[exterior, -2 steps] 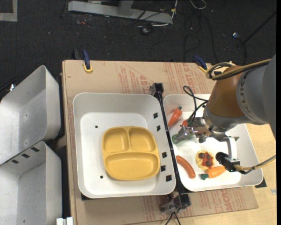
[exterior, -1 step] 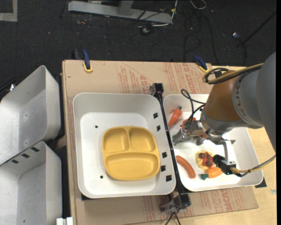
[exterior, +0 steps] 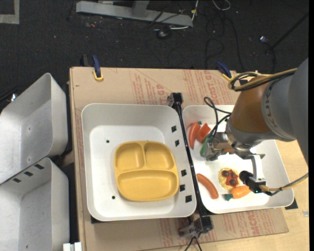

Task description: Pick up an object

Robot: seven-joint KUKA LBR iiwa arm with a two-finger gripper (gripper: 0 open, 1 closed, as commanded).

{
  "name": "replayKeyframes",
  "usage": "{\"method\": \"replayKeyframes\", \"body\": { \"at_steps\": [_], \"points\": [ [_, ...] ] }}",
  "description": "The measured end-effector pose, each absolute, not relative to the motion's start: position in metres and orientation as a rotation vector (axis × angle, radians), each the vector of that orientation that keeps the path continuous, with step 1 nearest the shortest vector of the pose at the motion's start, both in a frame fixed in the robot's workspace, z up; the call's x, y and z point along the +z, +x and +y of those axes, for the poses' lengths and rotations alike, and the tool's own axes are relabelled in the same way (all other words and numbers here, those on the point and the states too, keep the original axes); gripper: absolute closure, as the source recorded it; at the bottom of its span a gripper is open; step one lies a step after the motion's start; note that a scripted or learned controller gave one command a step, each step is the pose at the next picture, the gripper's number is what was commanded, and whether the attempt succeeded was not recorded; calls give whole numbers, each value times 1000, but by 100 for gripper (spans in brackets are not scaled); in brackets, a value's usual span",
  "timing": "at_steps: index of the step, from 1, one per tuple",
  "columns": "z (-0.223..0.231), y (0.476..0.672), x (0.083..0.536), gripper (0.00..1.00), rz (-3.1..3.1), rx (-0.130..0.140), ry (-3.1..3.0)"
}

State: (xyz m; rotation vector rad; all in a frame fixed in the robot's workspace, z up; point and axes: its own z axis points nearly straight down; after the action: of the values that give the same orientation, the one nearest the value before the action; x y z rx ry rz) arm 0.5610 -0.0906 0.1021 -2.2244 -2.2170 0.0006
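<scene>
Yellow tray (exterior: 146,170) fills left bin (exterior: 93,127); toy foods (exterior: 223,179) lie in right bin (exterior: 279,162).

A dark, speckled floor (exterior: 44,44) fills the top of the frame, strewn with loose black cables (exterior: 216,46) toward the upper right and crossed near the top centre by a grey metal bar (exterior: 132,12). Below it, a brown cardboard sheet (exterior: 142,86) printed with faint red lettering covers the bench through the middle of the frame, held at its far edge by two clamps (exterior: 97,68) with blue and yellow handles. At the left edge, two spare white bins (exterior: 29,122) sit tilted, one below the other.
</scene>
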Motion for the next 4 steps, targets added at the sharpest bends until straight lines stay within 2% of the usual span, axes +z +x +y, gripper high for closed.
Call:
{"method": "replayKeyframes", "body": {
  "at_steps": [1, 2, 3, 4],
  "points": [
    [-94, 558, 145, 100, -2222, -3, -2227],
    [-104, 564, 200, 100, -2227, -5, -2225],
    [-94, 564, 251, 100, -2229, -5, -2221],
    [-36, 572, 257, 100, -2231, -4, -2213]
  ]
}}
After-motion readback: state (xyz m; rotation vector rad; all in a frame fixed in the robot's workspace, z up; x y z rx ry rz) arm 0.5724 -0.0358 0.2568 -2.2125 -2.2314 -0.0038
